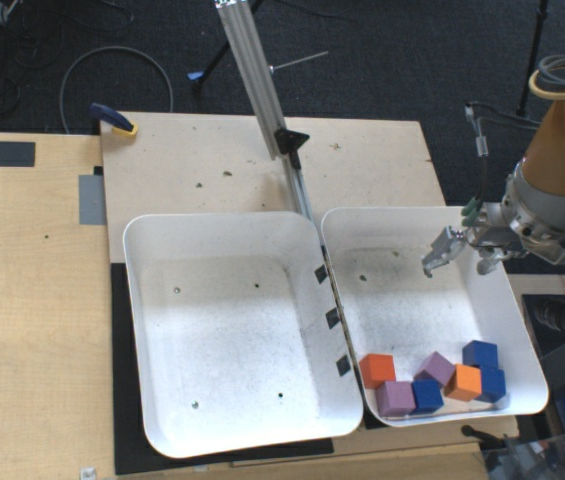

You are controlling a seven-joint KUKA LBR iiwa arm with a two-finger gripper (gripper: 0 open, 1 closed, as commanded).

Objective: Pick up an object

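The arm (550,168) enters from the right, orange band above the wrist, and hangs over the upper right part of the right bin (402,233). The hand (465,253) sits above the bin floor near its far right wall, well apart from the blocks. Its fingers (440,252) are spread, with nothing between them.

All blocks lie clustered at the near edge of the right bin. An orange block (377,370) is at the left of the group, just beside a purple block (395,398) in front of it. A blue block (427,395) touches that purple block on its right. A second purple block (437,369) sits behind the blue one. A smaller orange block (465,381) lies right of it, touching a blue block at the right end (491,384), and another blue block (479,353) stands just behind these two.

The left bin (162,238) has a white, speckled floor. A grey metal rail (257,73) slants from the top of the view down to the seam between the two bins, where three black clips (331,317) join them. A blue and yellow clamp (113,119) sits at the far left corner of the bench (362,158).
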